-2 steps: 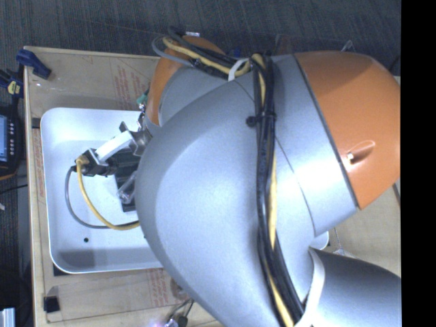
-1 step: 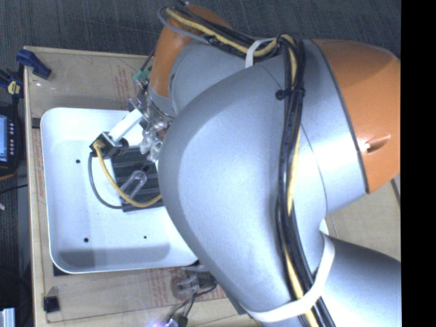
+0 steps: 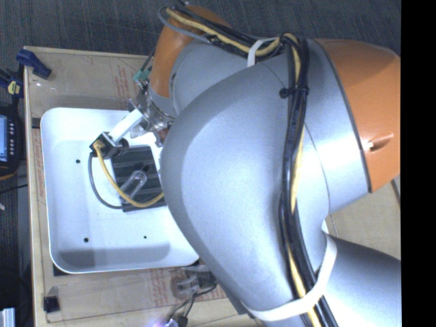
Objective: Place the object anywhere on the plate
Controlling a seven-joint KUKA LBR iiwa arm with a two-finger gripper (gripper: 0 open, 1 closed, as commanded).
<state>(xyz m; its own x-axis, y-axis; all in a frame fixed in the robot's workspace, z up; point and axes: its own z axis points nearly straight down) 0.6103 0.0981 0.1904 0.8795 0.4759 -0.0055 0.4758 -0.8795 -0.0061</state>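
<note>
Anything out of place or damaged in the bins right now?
Nothing stands out. The white bin sits square on the bench, with no spill or damage on its visible floor. The arm covers the rest, so I cannot judge there.

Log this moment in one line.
arm: reaching over white bin | grasp: cannot tell | much of bench: hidden behind arm

Soft even light; grey shadow along the white bin's (image 3: 68, 203) lower wall; arm (image 3: 272, 182) slightly unfocused
</note>
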